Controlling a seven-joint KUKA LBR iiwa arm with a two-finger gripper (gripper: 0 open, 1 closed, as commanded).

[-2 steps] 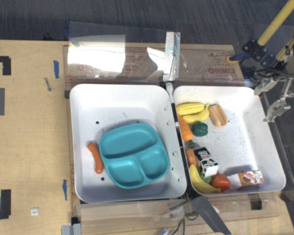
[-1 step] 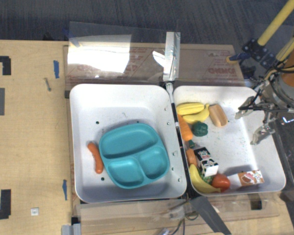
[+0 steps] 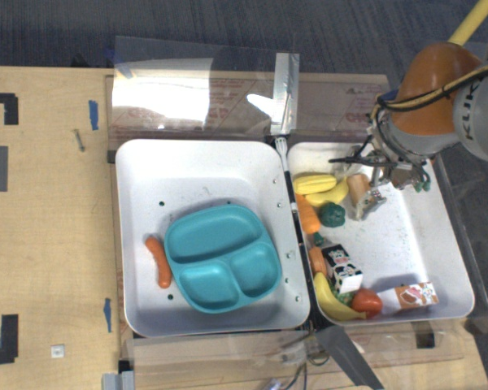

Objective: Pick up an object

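Note:
My gripper (image 3: 368, 195) hangs over the upper part of the right bin (image 3: 423, 242), under the grey wrist with its orange band (image 3: 435, 88). A tan cylindrical toy (image 3: 356, 188) lies right at the gripper's left side; whether it is touched I cannot tell. Left of it lie a yellow toy (image 3: 319, 185), an orange carrot (image 3: 308, 215) and a dark green piece (image 3: 333, 214). Lower in that bin sit a black-and-white carton (image 3: 342, 268), a banana (image 3: 332, 301), a red tomato (image 3: 367, 301) and an orange juice box (image 3: 416, 295).
The left bin (image 3: 146, 177) holds a teal divided plate (image 3: 221, 256) and an orange sausage (image 3: 159, 262) beside it. A clear plastic sheet (image 3: 195, 96) and a metal bracket (image 3: 285, 92) stand behind the bins. Wooden bench top (image 3: 41, 234) stretches to the left.

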